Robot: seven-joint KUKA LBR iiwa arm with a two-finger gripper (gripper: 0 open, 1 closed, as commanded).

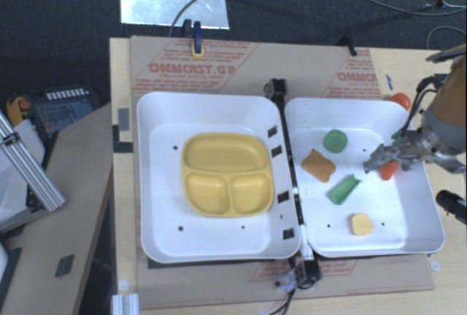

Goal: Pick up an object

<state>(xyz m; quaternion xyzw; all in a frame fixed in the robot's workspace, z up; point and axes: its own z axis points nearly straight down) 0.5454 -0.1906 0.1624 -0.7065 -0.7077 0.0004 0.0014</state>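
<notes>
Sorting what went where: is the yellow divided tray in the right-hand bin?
No, the yellow tray lies in the left bin, while the right bin holds the small green, orange and yellow pieces.

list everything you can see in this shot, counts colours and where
bins: 2, white, side by side on the bench
divided tray: 1, yellow, in the left bin
round piece: 1, green, top of the right bin
wedge piece: 1, orange-brown, left part of the right bin
long block: 1, green, middle of the right bin
small lump: 1, yellow, low in the right bin
small object: 1, red-orange, right part of the right bin, at the gripper
clamp: 1, blue and yellow, board's far edge
gripper: 1, grey, over the right bin
</notes>
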